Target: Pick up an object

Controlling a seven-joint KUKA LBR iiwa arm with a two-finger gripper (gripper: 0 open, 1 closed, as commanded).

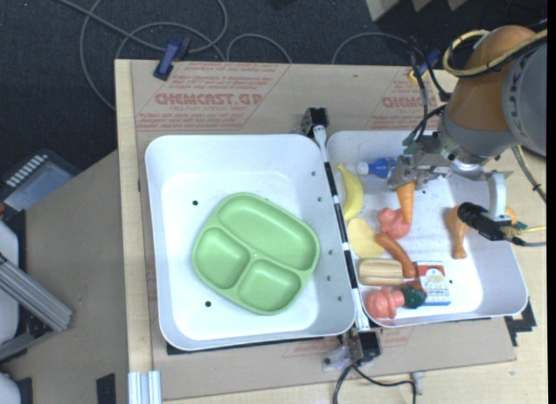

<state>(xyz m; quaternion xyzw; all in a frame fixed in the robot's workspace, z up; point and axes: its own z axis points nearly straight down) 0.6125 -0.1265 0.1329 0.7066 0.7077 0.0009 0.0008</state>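
Nearest us, the left bin point(165, 220) holds a glossy green three-part tray point(254, 253) on a paper-covered bench point(261, 89) above dark carpet. We see the gripper point(410, 175) clamped on a tapered orange carrot point(406, 202) hanging over the right bin point(495, 281), among plastic toy foods.

We count two shallow white plastic bins point(165, 220) point(508, 281); one green three-compartment plastic plate point(254, 253); one yellow toy banana point(352, 192); one orange toy carrot point(406, 204); one small red-and-white printed box point(433, 281); one tan toy bread roll point(382, 272).
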